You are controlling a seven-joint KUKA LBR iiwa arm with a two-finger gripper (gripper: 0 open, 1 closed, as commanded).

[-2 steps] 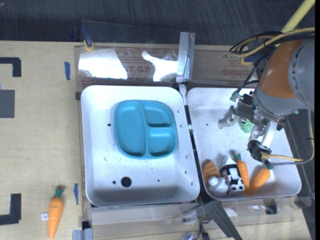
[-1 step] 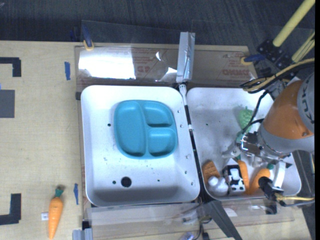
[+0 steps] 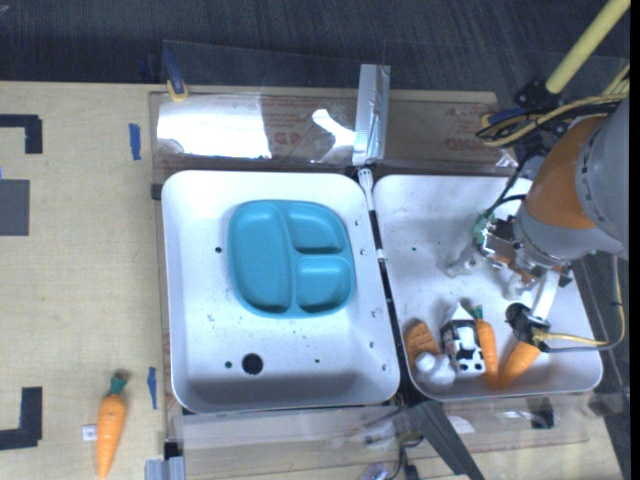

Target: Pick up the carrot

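- The carrot (image 3: 486,343) lies in the right bin (image 3: 420,218), near the front wall, in a small heap of toys: a bread-like piece (image 3: 419,338) to its left, a black-and-white toy (image 3: 462,346) touching it, something white (image 3: 432,366) below, and a fatter orange piece (image 3: 518,360) to its right.
- A second carrot (image 3: 110,420) lies on the bench (image 3: 70,268), outside both bins and well apart from the arm.
- The left bin (image 3: 190,298) holds a blue tray (image 3: 290,256).
- The gripper (image 3: 520,283) hangs low in the right bin, just above and to the right of the heap. Whether it is spread or closed I cannot tell, and nothing visibly sits in its grasp.
- To do this step well, I would judge: come down over the carrot's middle, with the closing direction across its narrow width, and keep off the black-and-white toy pressed against it.
- The crowding is the main risk; a grasp too far left may catch the toy, one too far right the fat orange piece.
- Hard to make out: the gripper's tip is tangled with cables and shadow, and the fat orange piece might be another carrot, though its top is hidden.
- The arm (image 3: 590,188) is cut off at the right.
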